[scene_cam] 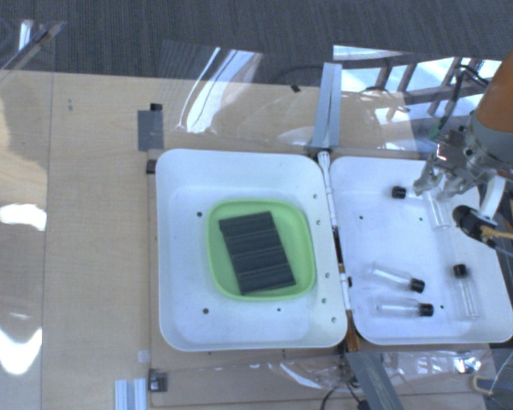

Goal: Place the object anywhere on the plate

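Camera view: a ribbed dark slab [256,253] lies flat on the square green plate [216,259] in the left bin [175,229]. Clear black-capped tubes [398,278] scatter the right bin [368,178]; above it the gripper [449,182] hovers, its grip unreadable.

Pale wooden bench [68,229] — two white bins, left [179,314] and right [359,178], side by side.

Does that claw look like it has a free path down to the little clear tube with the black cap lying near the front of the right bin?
Probably yes. The claw hangs over the right bin, and nothing covers the capped tube.
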